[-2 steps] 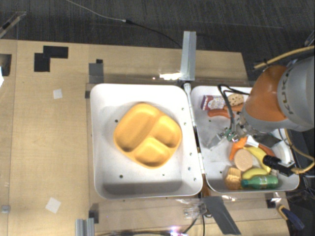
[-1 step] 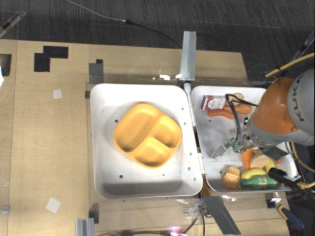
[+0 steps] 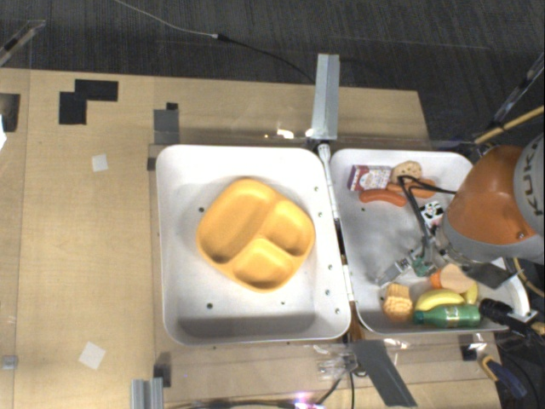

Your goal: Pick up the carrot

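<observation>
The carrot (image 3: 451,278), a short orange piece with a green tip, lies in the right bin (image 3: 375,228) near its front right. It sits just above a yellow banana (image 3: 443,298). My gripper (image 3: 406,267) reaches down into this bin just left of the carrot, close to its green end. The orange band and grey wrist (image 3: 490,211) hang over the bin's right side and hide part of it. I cannot tell whether the gripper touches the carrot.
Along the right bin's front lie a green bottle (image 3: 448,316) and a corn-like piece (image 3: 397,302). At its back are a small box (image 3: 369,177), a cookie (image 3: 408,169), a sausage (image 3: 387,196) and a black-and-white item (image 3: 433,214). A yellow divided dish (image 3: 255,231) sits in the left bin (image 3: 179,254).
</observation>
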